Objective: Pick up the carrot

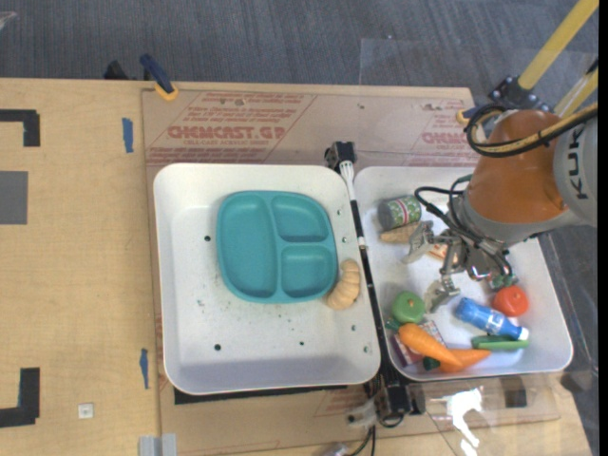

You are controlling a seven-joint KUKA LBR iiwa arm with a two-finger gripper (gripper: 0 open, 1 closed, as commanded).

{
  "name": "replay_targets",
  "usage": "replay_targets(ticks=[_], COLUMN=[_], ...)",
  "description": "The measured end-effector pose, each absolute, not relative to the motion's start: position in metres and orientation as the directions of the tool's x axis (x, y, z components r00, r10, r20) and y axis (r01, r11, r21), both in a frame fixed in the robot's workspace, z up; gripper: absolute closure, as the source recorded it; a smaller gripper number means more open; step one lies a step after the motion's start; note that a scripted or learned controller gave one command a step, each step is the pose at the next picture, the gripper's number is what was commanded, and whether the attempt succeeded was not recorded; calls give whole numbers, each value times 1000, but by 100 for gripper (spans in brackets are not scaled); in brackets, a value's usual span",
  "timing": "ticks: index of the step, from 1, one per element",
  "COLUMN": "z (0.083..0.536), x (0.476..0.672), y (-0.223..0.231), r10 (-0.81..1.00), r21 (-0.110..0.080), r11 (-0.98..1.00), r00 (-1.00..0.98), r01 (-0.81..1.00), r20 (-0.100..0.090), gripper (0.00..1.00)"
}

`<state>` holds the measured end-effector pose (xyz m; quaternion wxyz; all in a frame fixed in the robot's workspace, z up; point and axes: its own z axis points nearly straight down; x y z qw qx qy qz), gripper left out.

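Observation:
The carrot (435,343) is orange and lies flat near the front edge of the right bin (556,297), its thick end toward the left. My gripper (430,268) hangs over the middle of that bin, behind the carrot and well apart from it. Its two metal fingers (441,290) are spread open with nothing between them. The grey arm with its orange band (513,174) comes in from the right above the bin.
Around the carrot lie a green apple (408,307), a blue bottle (489,318), a red tomato (512,300) and a green pod (501,344). A green can (399,211) lies at the back. The left bin (185,283) holds a teal divided plate (278,245) and a bread roll (346,285).

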<state>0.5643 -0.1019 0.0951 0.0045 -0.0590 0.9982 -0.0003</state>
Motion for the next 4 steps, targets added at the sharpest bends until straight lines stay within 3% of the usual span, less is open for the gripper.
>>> replay_targets(ticks=[1,2,3,4], z=[91,102,189,185], x=[567,611,616,561], y=[-108,-142,-41,17], r10=[-404,-104,213,499], r21=[-6,-1,5,3], r11=[915,995,977,866], r00=[-915,-994,-977,-866], r01=[-404,-104,213,499], r20=[-16,-12,-13,0], gripper=[0,0,0,0])
